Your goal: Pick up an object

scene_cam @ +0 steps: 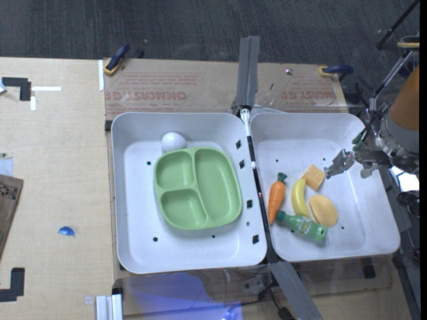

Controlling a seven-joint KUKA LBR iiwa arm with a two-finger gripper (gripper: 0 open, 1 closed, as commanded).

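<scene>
The gripper (353,165) hangs just right of the cheese wedge (314,177) — fingers spread wide, holding nothing — banana (299,198) and carrot (276,199) left of it.

Glossy white plastic bins (133,199); smooth matt green plastic tray (197,187); pale wood-grain bench (53,179); brown cardboard (173,89).

An orange band (408,105) is seen on the arm at the bench's right edge, above grey and silver wrist hardware. From it, the gripper (351,163) is formed by slim grey metal fingers (337,163). Dark cabling is seen alongside.
</scene>
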